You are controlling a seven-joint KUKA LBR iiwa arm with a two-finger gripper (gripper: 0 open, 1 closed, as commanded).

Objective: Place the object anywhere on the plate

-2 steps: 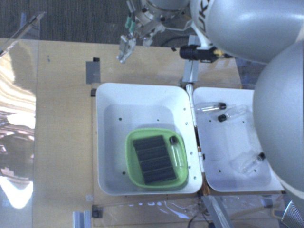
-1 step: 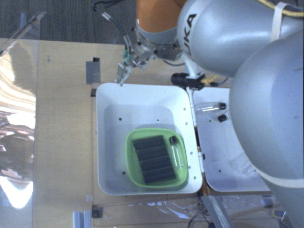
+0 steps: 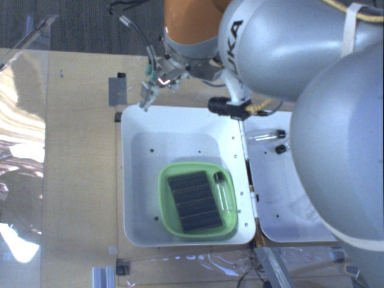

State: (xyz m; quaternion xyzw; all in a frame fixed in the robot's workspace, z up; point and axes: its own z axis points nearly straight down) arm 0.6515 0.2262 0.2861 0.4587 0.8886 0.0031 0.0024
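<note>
The grey arm (image 3: pixel 300 71) comes in from the right and fills much of the upper right of the camera view, its orange band (image 3: pixel 192 11) sitting above the wrist. The end effector (image 3: pixel 146 98) hangs over the far left corner of the left bin (image 3: pixel 129 179), just at the bin's rim, tilted so that its tip points down and to the left. Whether it is wide or narrow I cannot tell; nothing is seen held at its tip.

The left bin is a shallow white tray on the wooden bench (image 3: pixel 72 179). In its near half lies a green plate (image 3: pixel 167 212), squarish with rounded corners. On the plate rests a dark, flat, ribbed rectangular object (image 3: pixel 193 201), lying at a slight angle and covering most of the plate's middle. Just to the right of it, along the plate's right side, lies a clear bottle (image 3: pixel 224 191) with a dark cap at its far end. Both are well apart from the end effector.

The right bin (image 3: pixel 282 221) sits touching the left one along their shared edge; the arm covers much of it. Near its far left corner lie a small clear item and a small dark piece (image 3: pixel 279 149). On the bench beyond the left bin lies a grey block (image 3: pixel 117 90)
</note>
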